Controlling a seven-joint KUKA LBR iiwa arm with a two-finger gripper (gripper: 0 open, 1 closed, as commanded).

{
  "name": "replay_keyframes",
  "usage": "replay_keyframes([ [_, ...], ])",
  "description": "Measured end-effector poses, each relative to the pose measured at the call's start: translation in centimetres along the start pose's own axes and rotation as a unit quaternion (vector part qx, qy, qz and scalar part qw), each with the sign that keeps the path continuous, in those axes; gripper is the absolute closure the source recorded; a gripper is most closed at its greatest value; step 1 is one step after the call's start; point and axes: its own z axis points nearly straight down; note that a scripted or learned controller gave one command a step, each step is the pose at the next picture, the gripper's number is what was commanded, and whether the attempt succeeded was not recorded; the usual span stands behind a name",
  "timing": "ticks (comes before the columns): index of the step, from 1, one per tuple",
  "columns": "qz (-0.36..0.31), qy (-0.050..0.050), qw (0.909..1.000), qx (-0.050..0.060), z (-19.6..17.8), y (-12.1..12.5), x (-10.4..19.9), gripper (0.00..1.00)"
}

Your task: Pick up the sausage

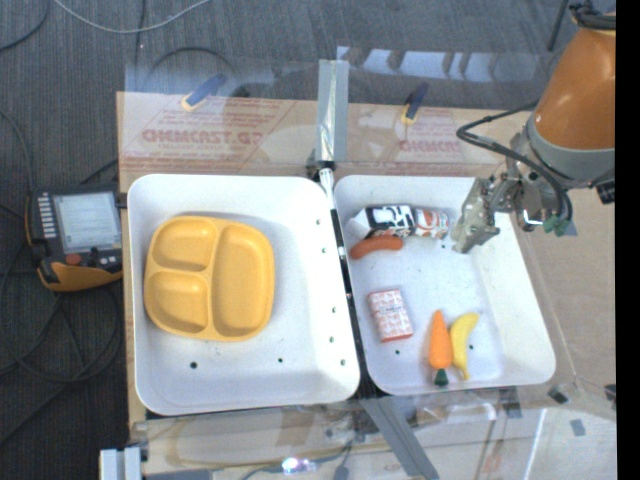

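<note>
Sausage (376, 246) in right bin (520, 298), gripper (474, 230) off to its right.

Sausage lies at bin's upper-left, touching the can (404, 219) just behind it. Gripper hangs w/ nothing btwn fingers, near can's right end, apart from sausage; open or closed: can't tell. Also in right bin: pink packet (389, 314), carrot (438, 346), banana (462, 342). Left bin (290, 358) holds yellow divided plate (210, 277).

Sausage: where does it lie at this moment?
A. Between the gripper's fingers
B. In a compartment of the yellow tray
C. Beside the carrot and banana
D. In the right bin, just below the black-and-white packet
D. The sausage lies on the floor of the right bin, just under the black-and-white packet, left of the gripper.
</note>
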Motion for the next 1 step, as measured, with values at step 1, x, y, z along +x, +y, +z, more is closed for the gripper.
replay_keyframes([
  [1, -0.109, -0.002, 0.994, 0.0, -3.97, -1.84, 0.9, 1.0],
])
